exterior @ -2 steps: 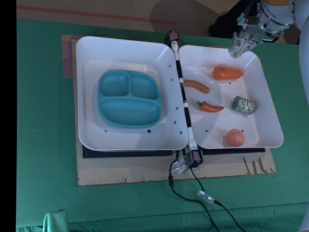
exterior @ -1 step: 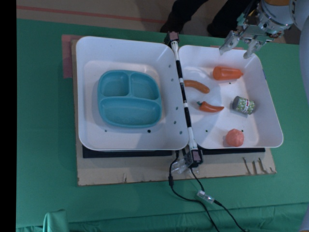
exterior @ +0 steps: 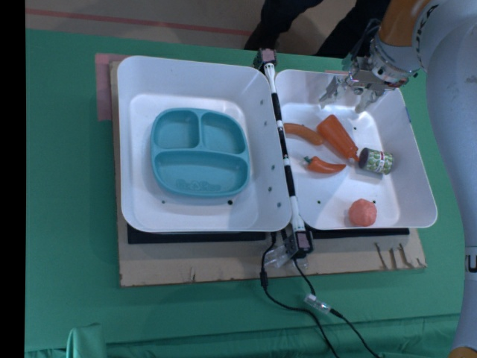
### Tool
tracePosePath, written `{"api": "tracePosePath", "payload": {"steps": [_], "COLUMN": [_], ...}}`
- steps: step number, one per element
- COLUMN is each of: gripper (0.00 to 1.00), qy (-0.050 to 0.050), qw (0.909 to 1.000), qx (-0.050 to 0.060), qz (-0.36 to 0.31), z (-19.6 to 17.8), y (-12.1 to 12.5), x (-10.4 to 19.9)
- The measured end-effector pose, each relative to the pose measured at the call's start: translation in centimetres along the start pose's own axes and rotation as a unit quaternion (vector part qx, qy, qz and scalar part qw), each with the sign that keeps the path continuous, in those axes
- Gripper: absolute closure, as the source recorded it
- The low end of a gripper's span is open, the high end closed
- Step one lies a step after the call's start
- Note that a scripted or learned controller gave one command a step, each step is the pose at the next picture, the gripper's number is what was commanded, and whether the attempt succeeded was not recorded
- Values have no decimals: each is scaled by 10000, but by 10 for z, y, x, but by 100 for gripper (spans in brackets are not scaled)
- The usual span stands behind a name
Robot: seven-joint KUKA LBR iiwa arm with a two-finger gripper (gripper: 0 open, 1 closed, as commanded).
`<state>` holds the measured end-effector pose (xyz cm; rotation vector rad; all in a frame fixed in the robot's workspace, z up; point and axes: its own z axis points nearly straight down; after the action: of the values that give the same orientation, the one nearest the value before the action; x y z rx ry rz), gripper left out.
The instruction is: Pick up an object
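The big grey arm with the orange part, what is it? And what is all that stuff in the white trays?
That is a robot arm. It reaches in from the right side of the picture, which a camera above the bench takes looking down at a slant. At its end is a two-finger gripper, its hand. The fingers are spread open and hold nothing. It hangs over the far end of the right white bin.

In that bin lie toy foods: an orange sausage, an orange bottle, a small orange chili pepper, a little dark can with a green label and a round pinkish-orange ball.

The left white bin holds a teal plastic plate with three sections. Both bins sit on a green cloth. The robot's job is to pick up one thing.
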<state>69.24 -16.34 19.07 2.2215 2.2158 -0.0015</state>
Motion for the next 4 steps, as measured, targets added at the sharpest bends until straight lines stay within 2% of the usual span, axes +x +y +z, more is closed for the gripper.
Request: {"api": "tracePosePath", "payload": {"steps": [1, 2, 3, 4], "gripper": [0, 0, 0, 100], "qy": [-19, -17, -32, -47], "qw": [10000, 10000, 9999, 9999], "qx": [-80, -89, -104, -120], "qz": [-1, -1, 5, 26], "z": [5, 5, 5, -5], "y": [-61, -93, -161, -160], "x": [-2, -18, -26, -28]}}
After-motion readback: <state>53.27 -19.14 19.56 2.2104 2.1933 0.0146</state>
